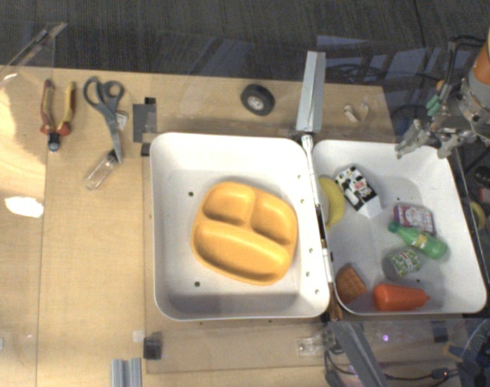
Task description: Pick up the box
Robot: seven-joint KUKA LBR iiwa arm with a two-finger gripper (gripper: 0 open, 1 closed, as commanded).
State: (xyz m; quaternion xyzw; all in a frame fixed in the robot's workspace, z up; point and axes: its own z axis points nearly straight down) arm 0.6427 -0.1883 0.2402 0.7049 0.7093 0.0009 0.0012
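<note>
The claw [429, 138] hangs over the far right corner of the right bin [463, 216], apart from all the objects, and I cannot tell from this camera view if it is wide or narrow. The box [357, 186], black and white, lies tilted in the far left part of this bin, just beside the banana [334, 200]. I judge I must bring the arm left and nearer, turn the wrist along the tilt of the box, and descend on its free side so the banana is not caught.
</note>
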